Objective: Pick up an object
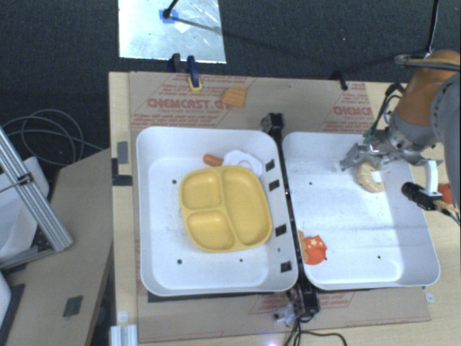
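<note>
My gripper (366, 158) hangs over the back right part of the right bin (360, 258); its metal end points down and to the left. Directly below it and touching it in the view lies a beige, lumpy object (372, 181) on the bin floor. I cannot make out whether the object is gripped or just lies under the tool. A red and orange object (314, 249) rests at the right bin's front left edge.
The left bin (158, 258) holds a yellow divided plate (225, 209), with a small orange sausage-like piece (212, 160) and a white object (243, 161) behind it. A black part (420, 195) juts in over the right bin's right rim.
</note>
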`<action>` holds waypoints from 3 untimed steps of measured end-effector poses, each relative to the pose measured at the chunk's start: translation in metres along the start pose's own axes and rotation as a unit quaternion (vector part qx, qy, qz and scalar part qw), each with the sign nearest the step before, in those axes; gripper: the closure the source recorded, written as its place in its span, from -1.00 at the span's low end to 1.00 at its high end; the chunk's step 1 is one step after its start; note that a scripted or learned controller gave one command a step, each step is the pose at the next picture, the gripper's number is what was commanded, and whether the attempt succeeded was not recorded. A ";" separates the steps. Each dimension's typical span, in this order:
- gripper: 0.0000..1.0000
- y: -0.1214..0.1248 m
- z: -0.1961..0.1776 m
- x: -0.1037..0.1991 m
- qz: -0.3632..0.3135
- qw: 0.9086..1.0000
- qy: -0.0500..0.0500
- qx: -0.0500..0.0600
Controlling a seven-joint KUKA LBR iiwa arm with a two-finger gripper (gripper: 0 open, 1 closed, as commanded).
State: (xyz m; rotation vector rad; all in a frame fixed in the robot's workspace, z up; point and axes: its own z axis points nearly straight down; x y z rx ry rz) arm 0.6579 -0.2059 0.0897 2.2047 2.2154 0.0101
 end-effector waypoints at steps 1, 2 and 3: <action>1.00 -0.003 -0.008 0.003 -0.001 1.000 0.002 0.004; 1.00 -0.030 0.005 0.079 -0.002 1.000 0.005 0.008; 1.00 -0.054 -0.104 0.182 -0.005 1.000 0.006 0.002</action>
